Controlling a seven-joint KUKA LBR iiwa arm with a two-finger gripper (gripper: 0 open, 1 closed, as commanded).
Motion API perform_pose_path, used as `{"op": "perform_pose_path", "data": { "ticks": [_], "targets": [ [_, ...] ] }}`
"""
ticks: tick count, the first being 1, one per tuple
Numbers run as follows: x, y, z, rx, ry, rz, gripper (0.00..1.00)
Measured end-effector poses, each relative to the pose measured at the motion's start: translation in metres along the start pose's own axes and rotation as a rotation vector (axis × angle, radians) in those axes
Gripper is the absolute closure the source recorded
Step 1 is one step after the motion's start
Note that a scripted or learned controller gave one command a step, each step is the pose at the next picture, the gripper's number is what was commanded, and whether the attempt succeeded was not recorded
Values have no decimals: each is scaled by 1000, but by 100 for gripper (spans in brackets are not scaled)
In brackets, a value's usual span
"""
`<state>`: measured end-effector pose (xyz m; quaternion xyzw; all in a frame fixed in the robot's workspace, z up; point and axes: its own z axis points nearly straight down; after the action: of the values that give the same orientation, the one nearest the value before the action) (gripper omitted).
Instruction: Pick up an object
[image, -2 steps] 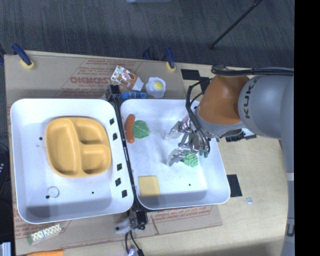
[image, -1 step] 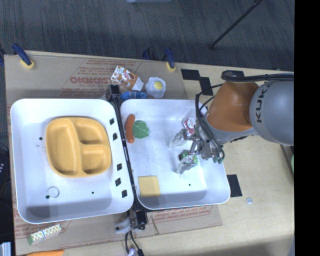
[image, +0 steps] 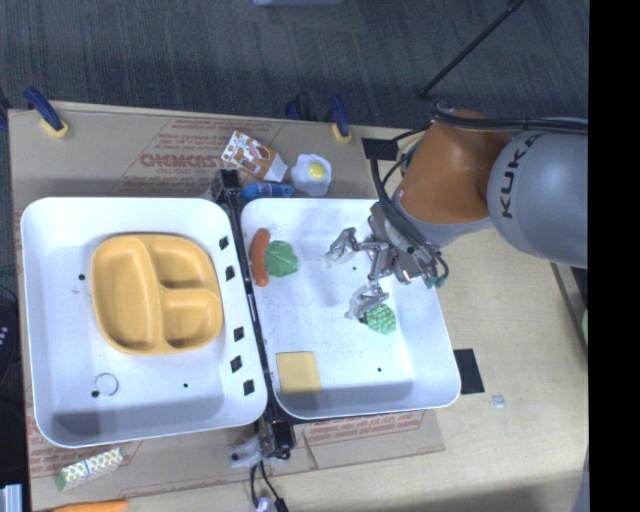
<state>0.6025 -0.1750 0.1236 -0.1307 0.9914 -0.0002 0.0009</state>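
1. The gripper (image: 362, 280) sits low in the right bin (image: 430, 350), jaws spread, one finger (image: 343, 245) reaching away and one finger (image: 366, 303) down beside the target.
2. The green knobbly object (image: 380, 319) lies just beyond the lower fingertip, touching or nearly so; nothing sits between the jaws.
3. Judged light, bumpy and possibly soft, it may roll, so a hold across its widest middle is advised.
4. A green leafy piece (image: 281, 258) and orange sausage (image: 260, 256) lie well apart from the jaws.

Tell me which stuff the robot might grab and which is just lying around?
For the job:
gripper
green bumpy toy
green leafy toy
orange sausage
yellow square block

Just lying about:
yellow divided tray
snack packet
yellow-and-white toy
blue clamp
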Motion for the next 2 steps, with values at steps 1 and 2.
{"op": "perform_pose_path", "data": {
  "ticks": [1, 2],
  "targets": [
    [60, -5, 20, -3, 4, -472, 0],
    [53, 12, 31, -5, 5, -777, 0]
  ]
}}
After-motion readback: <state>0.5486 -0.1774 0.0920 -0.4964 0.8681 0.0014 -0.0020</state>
